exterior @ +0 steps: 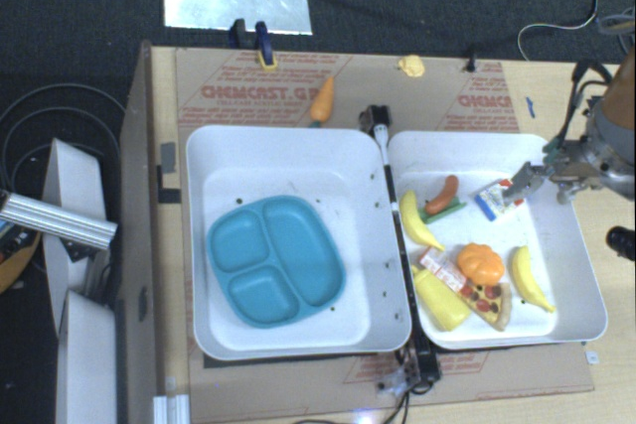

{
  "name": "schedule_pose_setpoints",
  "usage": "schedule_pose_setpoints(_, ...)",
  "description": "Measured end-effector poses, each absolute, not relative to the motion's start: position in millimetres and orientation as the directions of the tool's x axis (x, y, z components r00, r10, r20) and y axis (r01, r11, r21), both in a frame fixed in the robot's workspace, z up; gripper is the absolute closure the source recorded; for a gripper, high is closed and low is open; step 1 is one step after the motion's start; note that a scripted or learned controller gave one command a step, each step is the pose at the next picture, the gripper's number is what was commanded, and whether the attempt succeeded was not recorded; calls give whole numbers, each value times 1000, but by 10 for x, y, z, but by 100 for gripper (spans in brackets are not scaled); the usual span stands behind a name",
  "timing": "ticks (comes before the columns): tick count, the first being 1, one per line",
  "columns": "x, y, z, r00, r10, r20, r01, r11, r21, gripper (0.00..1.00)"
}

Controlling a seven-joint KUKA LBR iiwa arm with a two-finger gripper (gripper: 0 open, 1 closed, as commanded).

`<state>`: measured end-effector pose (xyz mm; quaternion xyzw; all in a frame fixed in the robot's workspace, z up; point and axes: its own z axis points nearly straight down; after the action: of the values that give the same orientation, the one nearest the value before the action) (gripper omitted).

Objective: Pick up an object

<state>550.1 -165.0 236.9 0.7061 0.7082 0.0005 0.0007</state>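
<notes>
The right bin (576, 243) holds several toy foods. A small blue and white packet (489, 202) lies near its back right. My gripper (519, 182) hangs just right of that packet and slightly above it, close to the bin's right rim. A red sausage (443, 194) on a green strip lies to the packet's left. Further forward are a banana (418, 221), an orange fruit (481, 263), a pizza slice (490, 302), a yellow bottle (440, 299) and a second banana (530, 278). A red and white wrapper (441, 270) rests beside the orange fruit.
The left bin (229, 154) holds a blue divided plate (275, 258). A toy carrot (321, 99) and a small yellow piece (411, 67) lie on the cardboard behind the bins. A clamp (377, 120) stands where the bins meet.
</notes>
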Motion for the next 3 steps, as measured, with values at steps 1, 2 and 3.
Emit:
schedule_pose_setpoints(1,5151,-1433,1238,-2,1000,3,1000,2,-7,0)
schedule_pose_setpoints(2,5235,-1416,824,-2,1000,1,1000,2,-1,0)
schedule_pose_setpoints(3,5250,-1422,953,-2,1000,0,1000,2,5,100)
